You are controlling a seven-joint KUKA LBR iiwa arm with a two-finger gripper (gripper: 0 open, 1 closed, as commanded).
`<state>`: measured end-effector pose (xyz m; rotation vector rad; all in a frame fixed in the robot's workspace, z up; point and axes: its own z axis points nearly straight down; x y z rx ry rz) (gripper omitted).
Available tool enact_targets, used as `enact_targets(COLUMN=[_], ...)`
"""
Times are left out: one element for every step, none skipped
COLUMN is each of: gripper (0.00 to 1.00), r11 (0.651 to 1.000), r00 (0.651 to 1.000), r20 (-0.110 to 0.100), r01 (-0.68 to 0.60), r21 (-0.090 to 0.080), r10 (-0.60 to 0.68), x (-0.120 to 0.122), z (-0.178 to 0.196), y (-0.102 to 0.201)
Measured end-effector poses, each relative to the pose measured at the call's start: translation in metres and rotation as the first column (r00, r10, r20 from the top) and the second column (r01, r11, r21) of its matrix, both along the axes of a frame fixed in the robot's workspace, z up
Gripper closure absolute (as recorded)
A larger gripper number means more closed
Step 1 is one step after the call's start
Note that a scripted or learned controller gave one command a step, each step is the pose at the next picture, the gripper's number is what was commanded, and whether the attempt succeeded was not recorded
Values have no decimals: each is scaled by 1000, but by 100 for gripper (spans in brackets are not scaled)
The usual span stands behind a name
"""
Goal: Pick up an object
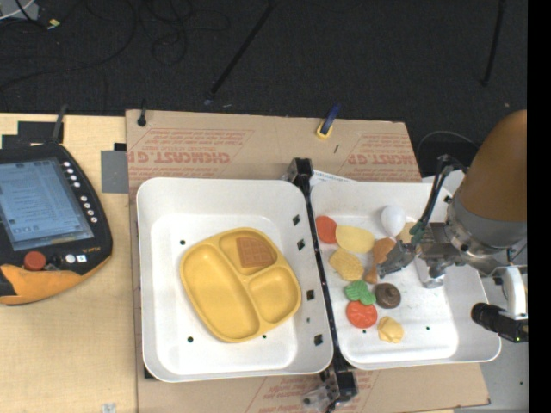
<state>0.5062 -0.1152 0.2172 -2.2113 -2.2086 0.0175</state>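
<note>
From my remote station, I see the arm reaching in from the right over the right bin, its end effector lowered among a cluster of toy food. Its dark fingers sit against a brown piece at the middle of the pile, but the wrist and its brackets cover most of that spot, and I cannot tell whether the fingers are clenched or released, or whether anything is between them.

Around that point lie a red piece, a pale yellow piece, a tan waffle-like piece, a green piece, a dark brown round piece, a red tomato and a small yellow piece nearest the front wall. A white egg rests just above the end effector, partly crossed by a cable. Several pieces overlap, so their outlines are hard to make out.

The left bin holds a yellow divided tray with a brown square in its upper compartment. Both bins sit on cardboard on the worktop. A control pendant lies at the left, cut off by the frame edge.
</note>
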Motion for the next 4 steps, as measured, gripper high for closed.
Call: enact_targets(gripper=[0, 0, 0, 0], r11=[1000, 1000, 1000, 1000], r00=[1000, 1000, 1000, 1000], r20=[10, 5, 7, 11], r01=[-2, -2, -2, -2], r21=[-1, 0, 0, -2], r10=[2, 2, 2, 2], x=[2, -2, 0, 0], z=[5, -62, -112, -133], y=[0, -2, 6, 8])
